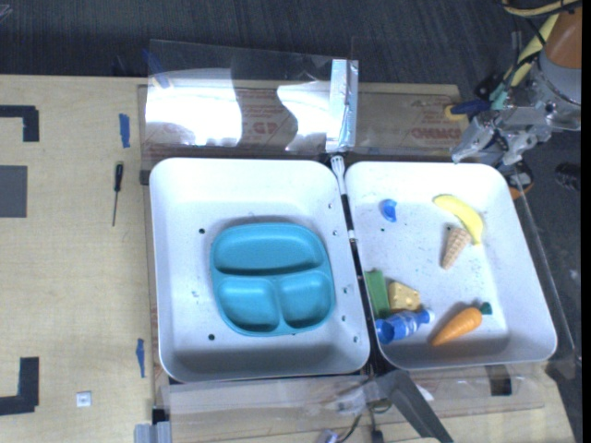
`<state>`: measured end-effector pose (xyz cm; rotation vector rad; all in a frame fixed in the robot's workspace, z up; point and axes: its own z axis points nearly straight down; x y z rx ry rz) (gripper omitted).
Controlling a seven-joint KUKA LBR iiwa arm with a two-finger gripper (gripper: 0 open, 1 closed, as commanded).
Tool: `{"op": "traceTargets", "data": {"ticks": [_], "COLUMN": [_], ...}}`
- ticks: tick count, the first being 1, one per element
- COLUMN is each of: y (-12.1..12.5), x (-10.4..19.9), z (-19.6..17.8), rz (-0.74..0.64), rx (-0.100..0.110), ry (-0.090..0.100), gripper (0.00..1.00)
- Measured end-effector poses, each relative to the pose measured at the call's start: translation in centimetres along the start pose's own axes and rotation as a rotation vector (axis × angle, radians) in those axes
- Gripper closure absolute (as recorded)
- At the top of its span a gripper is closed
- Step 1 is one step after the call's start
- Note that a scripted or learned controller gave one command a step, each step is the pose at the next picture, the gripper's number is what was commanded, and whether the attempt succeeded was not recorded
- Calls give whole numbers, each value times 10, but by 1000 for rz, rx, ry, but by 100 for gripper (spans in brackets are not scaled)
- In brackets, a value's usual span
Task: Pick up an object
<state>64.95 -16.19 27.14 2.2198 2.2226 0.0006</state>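
1. Two white bins sit side by side on the bench (pixel 65 275), their rims touching along the middle. The left bin (pixel 175 247) and the right bin (pixel 522 275) both have raised walls with rounded corners.
2. We see open floor in the right bin's back half, between the small blue piece (pixel 388 211) and the banana (pixel 462 215). The front half is crowded.
3. A clear plastic sheet (pixel 249 109) stands behind the left bin.
4. Left bin contents: one blue divided plate (pixel 272 277), lying flat near the centre.
5. Right bin contents: banana and cone (pixel 453 245) touching at back right. The green block (pixel 376 291) lies against the left wall with the yellow wedge (pixel 404 296) just beside it. The blue bottle (pixel 404 326) and carrot (pixel 456 325) lie along the front wall.
6. The arm (pixel 559 53) comes in at top right. The jaws hang over the right bin's back-right corner, at or just outside the rim.
7. We cannot tell whether the jaws are apart or together, and we see nothing between them.
8. The banana is the nearest object to the jaws, in front of them and a little left. The carrot and bottle are well apart from them.
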Motion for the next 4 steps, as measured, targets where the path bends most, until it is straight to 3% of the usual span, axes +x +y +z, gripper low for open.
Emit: {"op": "traceTargets", "data": {"ticks": [1,2,3,4], "y": [-43,-20,16,18], "x": [-43,-48,-50,-55], "z": [114,68,180,167], "rz": [-67,-262,-376,-376], "rx": [11,-6,18,5], "ry": [2,-4,24,6], "gripper": [0,0,0,100]}}
